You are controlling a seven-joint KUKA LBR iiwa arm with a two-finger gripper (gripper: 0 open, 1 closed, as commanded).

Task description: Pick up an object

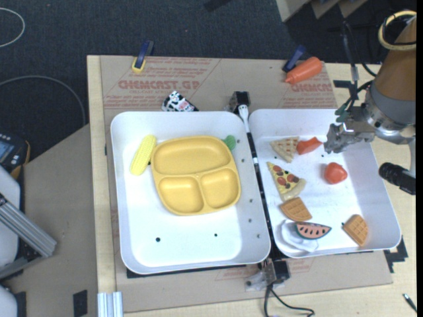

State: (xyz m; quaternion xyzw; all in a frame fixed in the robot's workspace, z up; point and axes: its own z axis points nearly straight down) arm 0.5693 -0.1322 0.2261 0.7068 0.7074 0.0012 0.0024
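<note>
The dark two-finger gripper (335,142) is seen low over the right white bin (378,197), at its top right part. How far it is opened cannot be told. A small red-orange toy piece (308,146) lies just beside it, and a round red toy tomato (336,172) is found just below. A toy pizza slice (286,179) and a toy watermelon slice (310,230) are placed farther off. A yellow divided plate (195,174) is kept in the left white bin (182,243).

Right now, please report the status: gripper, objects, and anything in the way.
Gripper low over right bin, holding nothing visible. Red piece just beside it, pizza slice and tomato near. Nothing blocking.
</note>
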